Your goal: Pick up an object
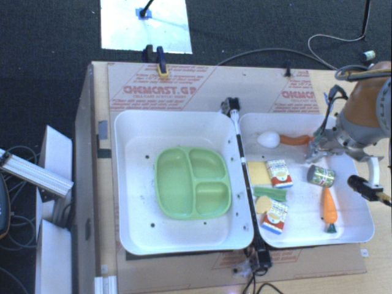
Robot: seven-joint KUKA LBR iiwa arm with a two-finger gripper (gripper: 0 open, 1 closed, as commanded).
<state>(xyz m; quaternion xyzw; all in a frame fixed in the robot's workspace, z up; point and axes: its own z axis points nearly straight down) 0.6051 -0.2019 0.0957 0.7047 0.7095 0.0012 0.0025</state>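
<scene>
Two white bins (pixel 184 241) are being shown side by side; the gripper (pixel 317 149) is being held just above a can (pixel 321 176) in the right bin, its grip state undeterminable.

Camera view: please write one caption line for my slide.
Gripper poised over right bin of toy food; green divided plate in left bin.

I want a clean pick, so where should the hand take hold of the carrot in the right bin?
Grip the carrot across its thick orange middle, coming straight down from above. It lies flat, lengthwise toward the near wall, with bare floor on both long sides, so the fingers should close across its width.
</scene>
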